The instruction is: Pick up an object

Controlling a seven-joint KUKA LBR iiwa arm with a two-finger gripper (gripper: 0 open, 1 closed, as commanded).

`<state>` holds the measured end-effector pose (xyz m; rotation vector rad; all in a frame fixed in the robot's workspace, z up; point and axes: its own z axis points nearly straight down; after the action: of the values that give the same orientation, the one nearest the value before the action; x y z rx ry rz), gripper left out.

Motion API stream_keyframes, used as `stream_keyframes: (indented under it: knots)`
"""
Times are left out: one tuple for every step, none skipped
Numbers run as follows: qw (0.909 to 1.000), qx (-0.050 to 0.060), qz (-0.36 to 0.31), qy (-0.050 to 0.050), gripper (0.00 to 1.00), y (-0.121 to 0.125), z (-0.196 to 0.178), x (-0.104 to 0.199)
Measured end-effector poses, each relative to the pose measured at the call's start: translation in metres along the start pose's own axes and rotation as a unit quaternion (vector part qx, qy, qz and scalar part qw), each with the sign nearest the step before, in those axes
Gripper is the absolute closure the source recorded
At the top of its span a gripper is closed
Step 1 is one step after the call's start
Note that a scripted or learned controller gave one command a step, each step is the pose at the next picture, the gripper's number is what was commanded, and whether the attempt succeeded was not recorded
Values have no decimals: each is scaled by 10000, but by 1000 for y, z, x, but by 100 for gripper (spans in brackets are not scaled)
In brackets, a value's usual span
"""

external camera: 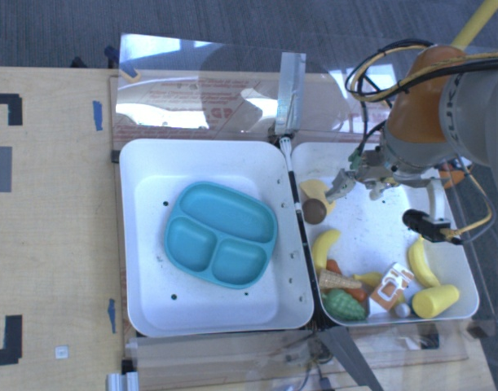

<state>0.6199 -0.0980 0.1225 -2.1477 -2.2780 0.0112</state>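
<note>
Yellow plastic toy bananas are packed close in the right white bin, so two could be bumped by the gripper, whose state cannot be told.

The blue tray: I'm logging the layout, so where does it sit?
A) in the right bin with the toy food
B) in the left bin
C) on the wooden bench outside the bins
B: the blue tray lies flat in the left bin, alone.
</note>
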Motion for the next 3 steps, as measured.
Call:
stream_keyframes:
  knots:
    - [9995, -97, -304, -37, 0, -22, 36, 1]
    - [9996, -95, -247, -24, 0, -72, 36, 3]
    - [9960, -244, -855, -82, 0, -128, 33, 11]
